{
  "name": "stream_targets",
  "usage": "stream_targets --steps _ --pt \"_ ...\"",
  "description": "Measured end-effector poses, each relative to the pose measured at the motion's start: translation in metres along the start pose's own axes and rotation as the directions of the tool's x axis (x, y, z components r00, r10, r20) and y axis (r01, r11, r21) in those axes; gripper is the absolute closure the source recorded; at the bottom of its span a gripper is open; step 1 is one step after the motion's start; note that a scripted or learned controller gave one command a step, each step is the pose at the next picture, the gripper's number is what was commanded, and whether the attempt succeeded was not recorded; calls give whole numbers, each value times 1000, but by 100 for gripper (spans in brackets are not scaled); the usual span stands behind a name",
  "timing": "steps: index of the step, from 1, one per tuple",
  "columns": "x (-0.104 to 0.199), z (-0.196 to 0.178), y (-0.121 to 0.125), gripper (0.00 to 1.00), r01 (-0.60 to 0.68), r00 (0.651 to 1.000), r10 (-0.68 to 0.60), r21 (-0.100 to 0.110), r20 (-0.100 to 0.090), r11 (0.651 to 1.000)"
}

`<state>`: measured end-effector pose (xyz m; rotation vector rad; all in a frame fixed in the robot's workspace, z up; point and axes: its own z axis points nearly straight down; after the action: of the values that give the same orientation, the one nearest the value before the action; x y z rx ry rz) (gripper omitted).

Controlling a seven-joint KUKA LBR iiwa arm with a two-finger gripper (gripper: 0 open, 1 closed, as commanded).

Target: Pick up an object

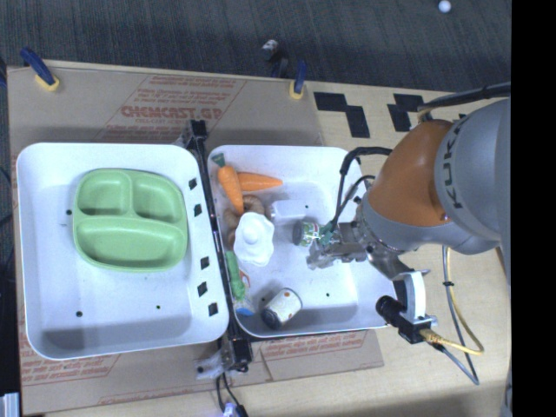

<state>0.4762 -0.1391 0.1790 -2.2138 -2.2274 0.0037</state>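
While the left bin (43,233) carries a green divided plate (130,218), the right bin (334,168) is crowded along its left side. Two toy carrots (233,187) lie near the top, touching; a white bottle (254,238) sits below them, with a green stick-like item (234,272) along the bin wall. A small dark-ended cylinder (281,307) rests near the bottom rim. The gripper (321,248) is low in this bin, just right of the bottle, beside a small green-and-silver object (307,232); its opening cannot be judged.

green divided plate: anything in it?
Empty. The green plate lies flat in the left bin, and all its compartments show bare green.
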Motion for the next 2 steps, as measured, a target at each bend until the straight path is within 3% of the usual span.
stream_targets --steps 1,2 --pt "-36 -6 0 100 -2 1000 2 -2 -1 1000" --pt "2 -74 1 100 0 1000 0 -6 0 1000"
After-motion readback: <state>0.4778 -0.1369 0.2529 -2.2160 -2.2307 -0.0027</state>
